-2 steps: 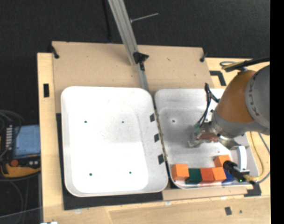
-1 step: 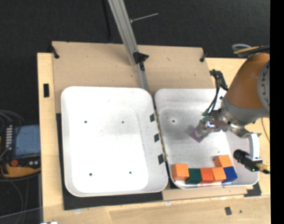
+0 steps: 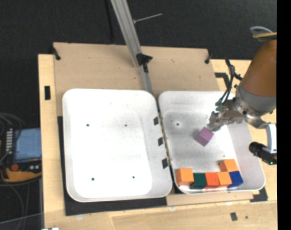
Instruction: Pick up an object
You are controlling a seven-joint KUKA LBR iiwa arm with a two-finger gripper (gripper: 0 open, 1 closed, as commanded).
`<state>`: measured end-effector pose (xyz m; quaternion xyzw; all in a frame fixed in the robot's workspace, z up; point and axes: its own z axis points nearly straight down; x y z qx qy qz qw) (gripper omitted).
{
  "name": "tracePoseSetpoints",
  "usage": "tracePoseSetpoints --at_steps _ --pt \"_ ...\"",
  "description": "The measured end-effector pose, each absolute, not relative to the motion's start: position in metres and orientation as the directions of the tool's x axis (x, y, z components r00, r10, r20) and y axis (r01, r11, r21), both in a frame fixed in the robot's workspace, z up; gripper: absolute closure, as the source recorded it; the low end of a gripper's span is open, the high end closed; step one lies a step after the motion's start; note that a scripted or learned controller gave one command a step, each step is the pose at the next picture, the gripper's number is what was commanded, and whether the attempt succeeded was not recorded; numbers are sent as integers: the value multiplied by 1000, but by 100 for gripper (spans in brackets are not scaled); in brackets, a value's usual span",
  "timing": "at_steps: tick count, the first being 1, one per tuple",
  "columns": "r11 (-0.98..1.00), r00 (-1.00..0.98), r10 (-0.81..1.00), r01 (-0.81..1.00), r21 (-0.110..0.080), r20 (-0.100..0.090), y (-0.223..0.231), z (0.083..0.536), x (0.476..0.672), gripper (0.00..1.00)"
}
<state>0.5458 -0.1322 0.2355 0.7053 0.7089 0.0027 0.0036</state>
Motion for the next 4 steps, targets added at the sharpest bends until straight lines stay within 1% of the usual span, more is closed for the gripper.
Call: tracePoseSetpoints --at_steps 1,2,3,4 --pt "8 -8 1000 1000 2 -2 -134 236 546 100" --pt "8 -8 1000 1000 3 1 -82 245 557 100" --pt "7 -7 1000 1000 3 0 -27 238 571 100" --pt "6 -6 1000 1000 2 0 28 228 578 100"
